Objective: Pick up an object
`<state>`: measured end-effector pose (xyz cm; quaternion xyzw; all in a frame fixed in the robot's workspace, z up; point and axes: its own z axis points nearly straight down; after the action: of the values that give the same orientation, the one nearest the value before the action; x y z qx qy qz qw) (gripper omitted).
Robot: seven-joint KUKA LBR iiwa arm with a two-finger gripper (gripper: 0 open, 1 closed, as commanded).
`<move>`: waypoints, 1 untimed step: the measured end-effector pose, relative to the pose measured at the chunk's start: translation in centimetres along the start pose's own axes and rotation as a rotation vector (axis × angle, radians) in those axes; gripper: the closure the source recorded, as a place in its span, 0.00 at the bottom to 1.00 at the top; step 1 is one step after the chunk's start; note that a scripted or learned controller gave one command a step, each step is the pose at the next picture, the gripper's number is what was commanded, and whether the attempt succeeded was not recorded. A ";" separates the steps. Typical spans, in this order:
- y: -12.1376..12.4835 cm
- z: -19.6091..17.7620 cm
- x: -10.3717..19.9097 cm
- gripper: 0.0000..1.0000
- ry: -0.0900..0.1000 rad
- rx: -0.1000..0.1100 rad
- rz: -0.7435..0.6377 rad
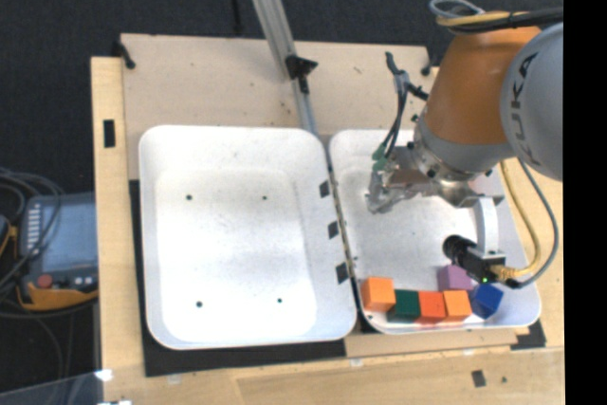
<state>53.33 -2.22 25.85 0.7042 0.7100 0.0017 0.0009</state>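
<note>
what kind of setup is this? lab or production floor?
Most likely a robotics lab bench for pick tests. A KUKA arm reaches over two shallow white bins, small coloured blocks lie clustered in the right bin, and a control pendant with loose cables sits beside the bench.

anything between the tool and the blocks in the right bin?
Nothing visible. The tool is over bare floor in the right bin; the blocks sit bunched along the near edge, with open floor between.
</note>
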 end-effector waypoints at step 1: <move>0.0 -0.1 5.1 1.00 0.000 0.001 0.000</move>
<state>53.33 2.91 25.97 0.7041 0.7101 0.0014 0.0004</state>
